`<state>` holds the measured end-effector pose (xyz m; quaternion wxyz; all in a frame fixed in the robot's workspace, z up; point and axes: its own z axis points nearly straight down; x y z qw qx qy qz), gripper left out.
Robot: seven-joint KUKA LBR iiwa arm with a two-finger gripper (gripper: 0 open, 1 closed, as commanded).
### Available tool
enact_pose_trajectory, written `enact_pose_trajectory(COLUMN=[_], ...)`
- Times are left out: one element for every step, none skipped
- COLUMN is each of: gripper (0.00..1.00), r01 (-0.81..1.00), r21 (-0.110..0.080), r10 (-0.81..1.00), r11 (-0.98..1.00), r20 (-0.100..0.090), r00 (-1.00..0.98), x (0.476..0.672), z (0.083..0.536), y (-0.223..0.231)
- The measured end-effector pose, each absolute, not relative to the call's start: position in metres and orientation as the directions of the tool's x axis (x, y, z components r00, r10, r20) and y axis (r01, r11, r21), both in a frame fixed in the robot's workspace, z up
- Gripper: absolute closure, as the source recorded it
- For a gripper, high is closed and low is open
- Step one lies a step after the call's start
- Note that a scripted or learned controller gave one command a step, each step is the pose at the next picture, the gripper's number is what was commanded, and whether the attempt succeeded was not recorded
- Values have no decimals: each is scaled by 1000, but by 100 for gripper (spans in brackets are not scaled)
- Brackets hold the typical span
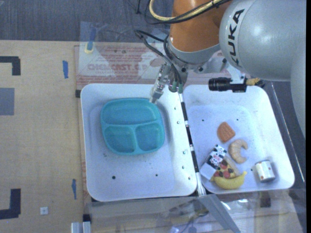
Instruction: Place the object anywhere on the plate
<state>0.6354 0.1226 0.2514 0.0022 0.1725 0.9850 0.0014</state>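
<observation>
From my console the claw (160, 92) hung at the plate (132, 126)'s upper right corner, and I could not tell its state; nothing showed in it; the croissant (238, 150) lay well off to its lower right, in the other bin (277, 111).

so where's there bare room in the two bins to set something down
Left bin: the floor below the blue plate is bare. Right bin: the upper part is free. Its lower corner is crowded with the orange piece, croissant, banana and metal can.
</observation>
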Motion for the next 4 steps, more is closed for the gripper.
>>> enact_pose_trajectory(gripper=[100,100,100,100], r01=[374,375,375,335], r21=[5,12,18,4], r10=[374,375,375,335], r11=[927,927,927,942], r20=[-6,-12,-18,-5], r00=[-927,-927,-927,-942], x=[655,657,658,648], z=[229,241,254,246], y=[112,113,113,134])
